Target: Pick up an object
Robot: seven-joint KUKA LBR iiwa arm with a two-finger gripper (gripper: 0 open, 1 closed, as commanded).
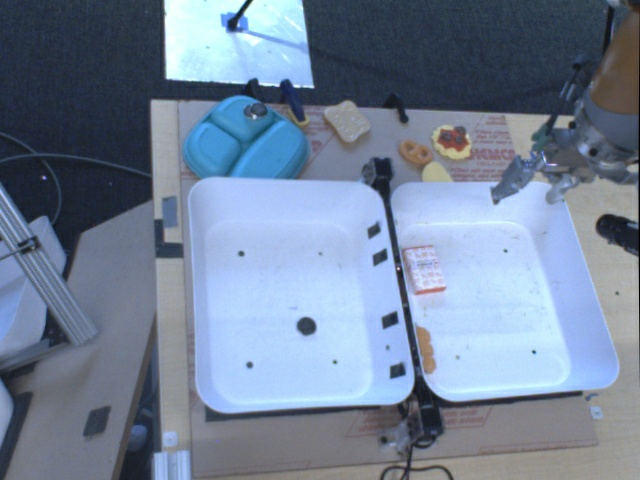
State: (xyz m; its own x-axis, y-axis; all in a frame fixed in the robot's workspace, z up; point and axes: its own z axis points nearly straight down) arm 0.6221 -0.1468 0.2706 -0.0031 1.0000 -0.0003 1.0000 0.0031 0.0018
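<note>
Grey tool [533, 180], fingers apparently spread wide, hovers over right bin's [590, 298] far rim.

Bench [170, 168] with two white bins [300, 288], blue tray [245, 140], toast [347, 121], toy foods [452, 141].

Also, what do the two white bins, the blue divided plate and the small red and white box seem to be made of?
The two shallow white bins look like moulded plastic: smooth matte walls with rounded corners. The blue divided plate seems to be plastic too, one even colour with soft moulded hollows. The small red and white box is probably printed cardboard, judging by its flat faces and sharp edges, though it is too small to be sure.
</note>
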